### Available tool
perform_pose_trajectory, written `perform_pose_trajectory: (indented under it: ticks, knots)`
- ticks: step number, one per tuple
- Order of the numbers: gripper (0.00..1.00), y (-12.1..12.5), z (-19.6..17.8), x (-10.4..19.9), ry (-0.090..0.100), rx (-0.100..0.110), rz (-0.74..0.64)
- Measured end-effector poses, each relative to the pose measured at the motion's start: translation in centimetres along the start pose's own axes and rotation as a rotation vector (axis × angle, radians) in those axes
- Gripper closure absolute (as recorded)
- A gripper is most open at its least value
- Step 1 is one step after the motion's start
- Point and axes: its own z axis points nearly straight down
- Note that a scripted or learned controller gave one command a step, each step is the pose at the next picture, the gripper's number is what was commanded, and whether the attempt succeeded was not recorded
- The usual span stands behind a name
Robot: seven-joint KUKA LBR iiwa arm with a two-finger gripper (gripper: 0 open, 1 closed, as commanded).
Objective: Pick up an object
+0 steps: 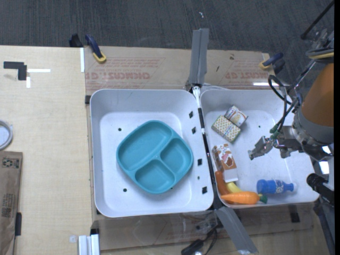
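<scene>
Orange carrot (240, 197) half-hiding banana (232, 187), arm cut off at right, hand (258, 149) blurry, grip state unclear

Dark grey carpet floor (149, 12); pale wood bench (42, 142); cardboard sheet (149, 68) behind bins.

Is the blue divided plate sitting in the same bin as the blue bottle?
No, the blue divided plate lies alone in the left bin, while the blue bottle lies in the right bin.

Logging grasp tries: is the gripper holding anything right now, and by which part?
Nothing is held: the gripper hangs over bare floor of the right bin, with no object between its fingers.
</scene>
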Motion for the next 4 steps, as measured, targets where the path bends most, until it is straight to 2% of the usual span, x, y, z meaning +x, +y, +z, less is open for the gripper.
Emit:
perform_pose_trajectory:
  ticks: [1, 2, 3, 4]
  knots:
    - [0.0, 13.8, 12.0, -0.4, -0.002, -0.015, 0.007]
    - [1.0, 13.9, 11.0, -0.4, 0.0, -0.015, 0.01]
    - [0.0, 13.9, 11.0, -0.4, 0.0, -0.015, 0.01]
    - [0.0, 14.8, 12.1, -4.4, 0.0, -0.01, 0.091]
